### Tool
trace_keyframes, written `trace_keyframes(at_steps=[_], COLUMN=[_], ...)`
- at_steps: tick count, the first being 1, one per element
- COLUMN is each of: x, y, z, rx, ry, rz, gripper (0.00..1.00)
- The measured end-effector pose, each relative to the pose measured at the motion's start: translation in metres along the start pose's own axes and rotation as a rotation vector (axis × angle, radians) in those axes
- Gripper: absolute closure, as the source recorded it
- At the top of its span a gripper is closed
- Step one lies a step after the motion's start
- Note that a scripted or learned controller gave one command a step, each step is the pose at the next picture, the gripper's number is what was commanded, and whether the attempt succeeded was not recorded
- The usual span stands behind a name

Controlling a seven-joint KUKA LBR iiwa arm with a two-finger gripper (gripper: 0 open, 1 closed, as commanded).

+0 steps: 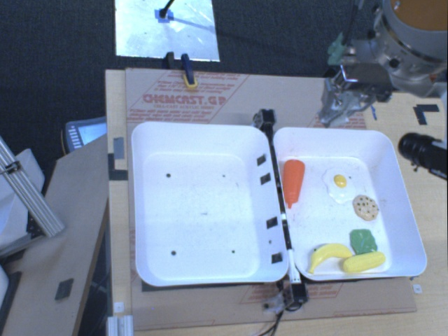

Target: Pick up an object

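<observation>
My fingers (341,110) hung above the right bin's (399,187) far rim, holding nothing; I couldn't tell their opening.

My arm (413,26) cut off by the top and right edges, my pincer (341,107) too blurred to read its fingers, green piece (362,240) partly behind the yellow one (364,261)
</observation>
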State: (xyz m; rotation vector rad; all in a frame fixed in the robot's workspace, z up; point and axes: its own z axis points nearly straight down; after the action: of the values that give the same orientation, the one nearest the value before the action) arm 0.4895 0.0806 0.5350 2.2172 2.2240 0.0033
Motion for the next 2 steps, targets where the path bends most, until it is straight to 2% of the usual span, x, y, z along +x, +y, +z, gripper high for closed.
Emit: trace_keyframes(at_steps=[2], x=[0.0060], y=[0.0013], z=[0.0000], rx=[0.000], ry=[0.000], rz=[0.000], gripper=[1.00])
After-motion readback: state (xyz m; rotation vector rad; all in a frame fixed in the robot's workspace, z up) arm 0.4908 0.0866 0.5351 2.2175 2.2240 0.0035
